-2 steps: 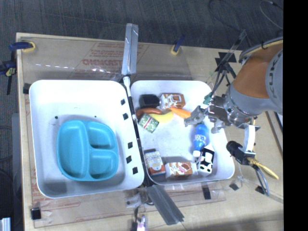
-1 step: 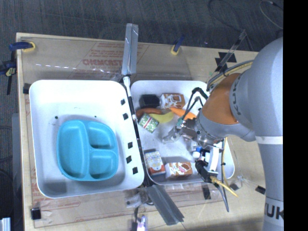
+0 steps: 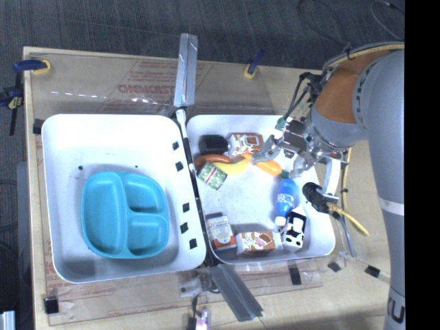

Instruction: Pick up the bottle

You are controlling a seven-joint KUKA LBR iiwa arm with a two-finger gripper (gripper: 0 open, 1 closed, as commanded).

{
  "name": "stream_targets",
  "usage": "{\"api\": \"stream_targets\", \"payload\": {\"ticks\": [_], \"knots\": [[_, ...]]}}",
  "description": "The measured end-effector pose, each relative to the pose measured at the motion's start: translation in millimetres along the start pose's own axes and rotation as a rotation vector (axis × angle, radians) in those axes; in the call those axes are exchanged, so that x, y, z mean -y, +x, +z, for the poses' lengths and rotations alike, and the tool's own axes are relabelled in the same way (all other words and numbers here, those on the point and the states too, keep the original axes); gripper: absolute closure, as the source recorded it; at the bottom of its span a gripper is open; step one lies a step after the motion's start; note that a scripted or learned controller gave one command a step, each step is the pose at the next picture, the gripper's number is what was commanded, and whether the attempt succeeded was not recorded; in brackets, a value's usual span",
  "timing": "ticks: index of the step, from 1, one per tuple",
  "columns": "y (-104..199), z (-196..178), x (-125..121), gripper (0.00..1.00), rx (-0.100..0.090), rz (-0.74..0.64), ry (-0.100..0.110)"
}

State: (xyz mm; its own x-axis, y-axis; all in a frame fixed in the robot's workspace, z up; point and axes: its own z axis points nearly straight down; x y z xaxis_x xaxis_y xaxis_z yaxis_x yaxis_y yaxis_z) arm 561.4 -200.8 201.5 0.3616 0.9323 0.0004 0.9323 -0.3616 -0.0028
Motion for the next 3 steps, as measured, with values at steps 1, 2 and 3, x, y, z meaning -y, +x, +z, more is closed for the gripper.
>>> {"api": "stream_targets", "payload": {"ticks": [1,2,3], "knots": [[-24.4,7.3,65.5,0.0,0.0,-0.034,0.002],[-21.4,12.1,51.8,0.0,0.001,-0.02,0.0],[-19.6,10.7,47.7,0.0,0.001,0.009,-0.001]]}}
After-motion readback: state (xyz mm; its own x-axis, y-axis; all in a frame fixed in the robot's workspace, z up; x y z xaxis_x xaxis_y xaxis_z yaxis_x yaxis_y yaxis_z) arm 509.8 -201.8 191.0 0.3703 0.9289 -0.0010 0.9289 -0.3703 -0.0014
